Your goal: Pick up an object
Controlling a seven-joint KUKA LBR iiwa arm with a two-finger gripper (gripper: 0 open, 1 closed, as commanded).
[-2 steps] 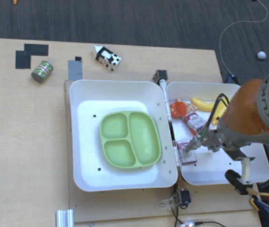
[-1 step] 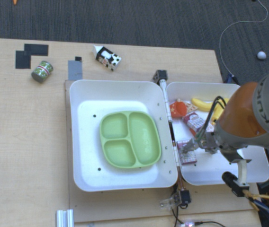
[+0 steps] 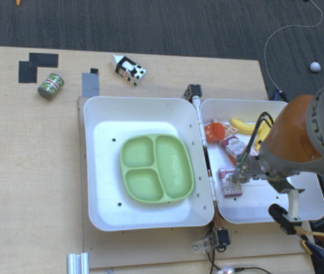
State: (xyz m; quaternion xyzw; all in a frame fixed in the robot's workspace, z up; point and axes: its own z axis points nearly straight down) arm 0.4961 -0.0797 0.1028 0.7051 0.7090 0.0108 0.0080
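While the green divided plate (image 3: 156, 168) sat alone in the left bin (image 3: 102, 210), the pink packet (image 3: 229, 182) lay in the right bin (image 3: 253, 213), directly under the gripper (image 3: 239, 174). Finger spread: could not tell. Best practice: descend squarely, close on the packet's narrow sides, clear of the bin's dividing wall.

Slanted overhead view of both bins (image 3: 93, 153)

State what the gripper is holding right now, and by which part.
Cannot be told. The gripper is down at a small pink packet in the right bin, but the arm hides any hold.
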